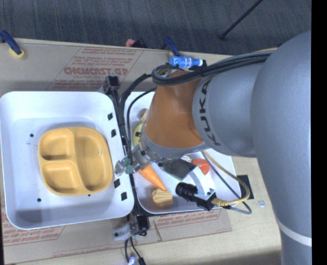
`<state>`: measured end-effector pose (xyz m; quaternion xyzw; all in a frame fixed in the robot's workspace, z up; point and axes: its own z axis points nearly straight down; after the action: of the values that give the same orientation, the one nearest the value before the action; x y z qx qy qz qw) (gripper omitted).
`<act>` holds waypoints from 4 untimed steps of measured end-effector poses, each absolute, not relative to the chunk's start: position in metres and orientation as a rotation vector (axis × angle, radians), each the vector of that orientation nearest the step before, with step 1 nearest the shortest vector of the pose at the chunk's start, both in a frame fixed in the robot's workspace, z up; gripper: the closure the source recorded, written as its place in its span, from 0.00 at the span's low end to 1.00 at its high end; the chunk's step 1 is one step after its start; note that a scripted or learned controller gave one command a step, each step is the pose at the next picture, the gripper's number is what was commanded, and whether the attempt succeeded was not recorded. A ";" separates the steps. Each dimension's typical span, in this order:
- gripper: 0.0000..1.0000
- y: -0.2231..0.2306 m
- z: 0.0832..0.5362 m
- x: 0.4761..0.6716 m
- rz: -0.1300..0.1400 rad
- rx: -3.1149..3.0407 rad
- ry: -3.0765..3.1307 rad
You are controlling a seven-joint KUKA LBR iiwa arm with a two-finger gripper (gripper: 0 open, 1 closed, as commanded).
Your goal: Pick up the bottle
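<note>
Bin [20, 115] at the frame's left carries a yellow three-part tray [75, 160] lying flat near its middle. At the wall between the two bins sits the gripper [126, 167], low over the left edge of the right bin [146, 204]; how wide it stands cannot be told. Just right of it lie an orange carrot-shaped piece [151, 175], a tan lump [162, 197] and a red-and-white item [203, 167], but the arm [229, 109] covers most of this bin, and which thing is the bottle cannot be told.
</note>
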<state>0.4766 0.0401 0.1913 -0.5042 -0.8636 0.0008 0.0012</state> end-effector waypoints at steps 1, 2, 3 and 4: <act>1.00 -0.049 0.256 0.477 0.002 -1.478 -2.772; 1.00 -0.011 0.236 0.477 0.002 -0.957 -2.989; 1.00 0.063 0.191 0.476 0.003 -0.926 -2.998; 1.00 0.008 0.318 0.477 0.001 -1.005 -2.978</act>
<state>0.4772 0.0083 0.3182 -0.3197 -0.9475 0.0002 -0.0008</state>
